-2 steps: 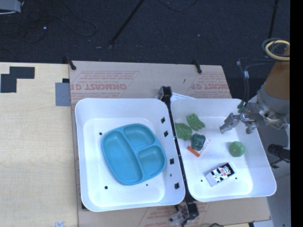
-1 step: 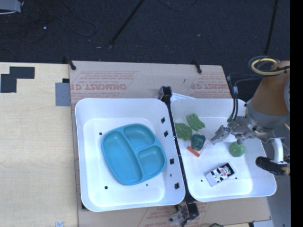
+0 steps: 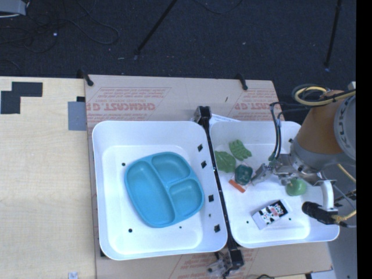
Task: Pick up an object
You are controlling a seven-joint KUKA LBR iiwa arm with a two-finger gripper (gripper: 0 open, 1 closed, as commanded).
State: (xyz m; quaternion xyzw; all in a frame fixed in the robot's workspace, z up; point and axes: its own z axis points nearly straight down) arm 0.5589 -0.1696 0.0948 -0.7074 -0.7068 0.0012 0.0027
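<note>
The right white bin (image 3: 290, 234) holds several small items. A light green piece (image 3: 239, 149) and a darker green piece (image 3: 225, 160) lie near its back left. A teal lump (image 3: 243, 173) sits just in front of them, with a small orange-red stick (image 3: 236, 185) beside it. A black-and-white box (image 3: 270, 213) lies toward the front, and a green round item (image 3: 296, 187) sits under the wrist. My gripper (image 3: 260, 176) hangs low in this bin, its tip right next to the teal lump's right side. Nothing is visibly held.
The left white bin (image 3: 110, 156) holds a blue three-compartment tray (image 3: 163, 188). A black divider (image 3: 210, 173) runs between the bins. The arm's orange band (image 3: 319, 129) and cables hang over the right bin's right side. Light wooden bench lies to the left.
</note>
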